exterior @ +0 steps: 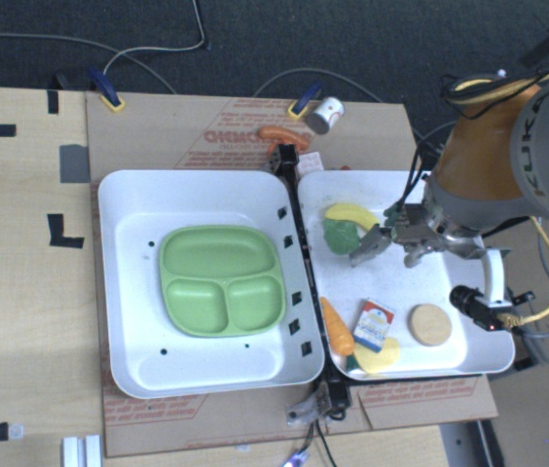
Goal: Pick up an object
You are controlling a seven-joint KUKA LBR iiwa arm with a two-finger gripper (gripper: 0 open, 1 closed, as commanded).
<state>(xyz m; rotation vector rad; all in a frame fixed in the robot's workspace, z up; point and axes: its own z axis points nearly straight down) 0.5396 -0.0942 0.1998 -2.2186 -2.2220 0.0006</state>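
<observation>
Camera view: arm reaches in from right over the right bin (pixel 469 363). Gripper (pixel 372 244) sits low beside a green object (pixel 341 234) with a yellow piece (pixel 350 212) just behind it; cannot tell whether the claw is released or clenched. Carrot (pixel 336 327), small carton (pixel 373 326), tan disc (pixel 431 325) lie nearer the front. Left bin (pixel 128 202) holds a green divided plate (pixel 223 280).

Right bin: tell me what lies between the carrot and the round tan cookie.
In the camera view, a small red and white carton lies between the carrot and the cookie, with a yellow piece just below it.
</observation>
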